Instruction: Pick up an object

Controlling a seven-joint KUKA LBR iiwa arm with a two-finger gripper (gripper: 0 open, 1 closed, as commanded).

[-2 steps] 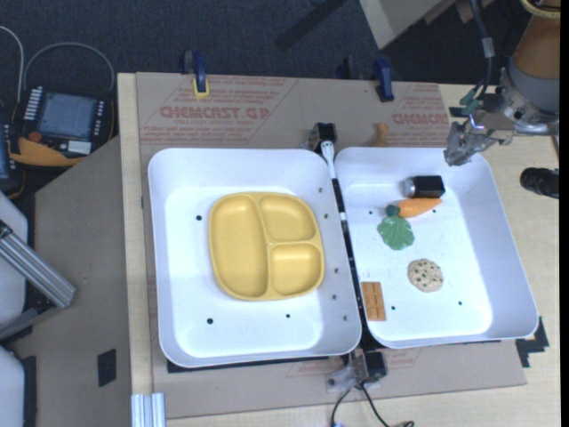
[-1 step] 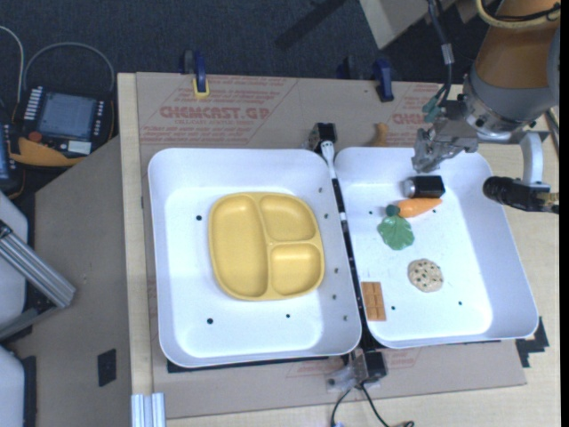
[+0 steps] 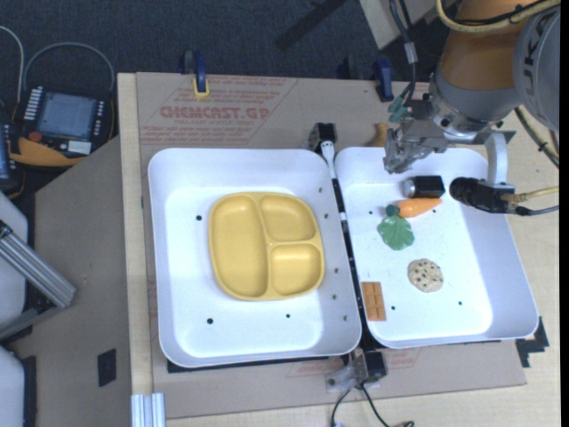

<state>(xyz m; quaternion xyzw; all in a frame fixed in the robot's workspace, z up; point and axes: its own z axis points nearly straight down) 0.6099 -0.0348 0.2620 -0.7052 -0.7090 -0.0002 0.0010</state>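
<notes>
Fingers (image 3: pixel 396 160): couldn't tell how far apart they were, and nothing was seen between them. The gripper (image 3: pixel 402 165) hung over the far end of the right bin (image 3: pixel 498 274), near its back-left corner.

Task items all lay in that bin. A small black block (image 3: pixel 425 186) sat just in front of the gripper, w/ an orange carrot (image 3: pixel 416 207) touching or just beside its near side. A green leafy piece (image 3: pixel 396 232) lay just beside the carrot's left tip, toward the camera. A choc-chip cookie (image 3: pixel 426 275) lay further forward, apart from the rest. An orange-brown card (image 3: pixel 373 301) rested on the bin's left slope, near the divider.

The left bin (image 3: pixel 164 238) held 1 yellow plate (image 3: pixel 265 244) w/ 3 compartments, approx. centred. A blue clamp (image 3: pixel 200 83) gripped the board's far edge, and a handheld screen unit (image 3: pixel 67 118) sat off the bench at left.

The arm (image 3: pixel 484 60) came in from the upper right, orange band above the wrist, and the wrist pointed down and left into the bin.
</notes>
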